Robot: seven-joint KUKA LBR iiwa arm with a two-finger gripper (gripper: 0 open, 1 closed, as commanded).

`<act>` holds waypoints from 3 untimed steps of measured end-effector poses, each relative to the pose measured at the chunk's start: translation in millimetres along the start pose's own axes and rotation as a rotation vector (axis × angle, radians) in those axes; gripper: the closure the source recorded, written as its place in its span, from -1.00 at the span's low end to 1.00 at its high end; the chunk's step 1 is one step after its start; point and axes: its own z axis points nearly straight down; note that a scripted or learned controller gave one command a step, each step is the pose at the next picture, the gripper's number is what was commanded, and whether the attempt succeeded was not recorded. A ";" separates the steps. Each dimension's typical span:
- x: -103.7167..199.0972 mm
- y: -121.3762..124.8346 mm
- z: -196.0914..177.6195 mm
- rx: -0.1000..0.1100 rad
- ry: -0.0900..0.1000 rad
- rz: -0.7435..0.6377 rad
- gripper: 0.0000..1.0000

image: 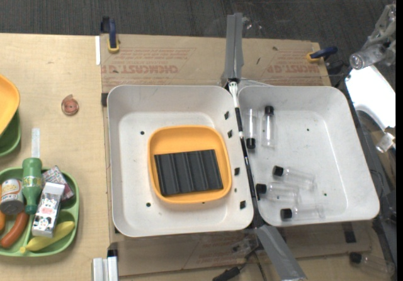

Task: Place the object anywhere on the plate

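An orange square plate (165,141) with rounded corners sits in the middle of the left white bin (126,109). A dark grey ribbed rectangular object (188,171) lies flat on the plate, covering most of its lower half. Nothing touches it from above.
The right bin (327,122) holds several clear vials with black caps (268,123), along its left wall and near its front. Part of the arm's grey and white body (373,65) stands past the right bin's far right corner. Toy food on green plates (38,210) lies at the left of the bench.
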 end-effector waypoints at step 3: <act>25.9 9.1 111.9 -0.004 0.002 -0.596 -1.00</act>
